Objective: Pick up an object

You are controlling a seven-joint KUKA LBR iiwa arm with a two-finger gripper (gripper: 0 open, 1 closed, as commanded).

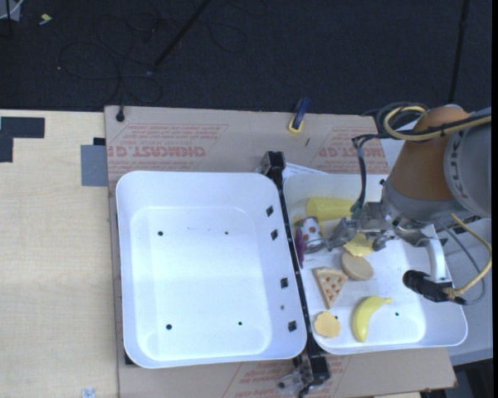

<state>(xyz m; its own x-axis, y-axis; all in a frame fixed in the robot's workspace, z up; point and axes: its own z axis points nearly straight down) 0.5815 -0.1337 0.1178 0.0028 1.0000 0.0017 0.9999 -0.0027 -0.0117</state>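
R bin (448, 334) w/ banana (367, 314), pizza slice (330, 285), yellow cup (329, 208); gripper (358, 232) state unclear.

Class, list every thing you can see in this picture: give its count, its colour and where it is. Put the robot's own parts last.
Bins: two, white, side by side on the bench.
Banana: one, yellow, right bin, near the front edge.
Pizza slice: one, tan with red spots, right bin, middle.
Round flat piece: one, yellow, right bin, front left corner.
Oval piece: one, beige, right bin, beside the pizza slice.
Yellow block: one, right bin, towards the back.
Clamp: one, blue and yellow, back edge of the board.
Arm: one, grey with orange band, from the right.
Gripper: one, dark, over the right bin.
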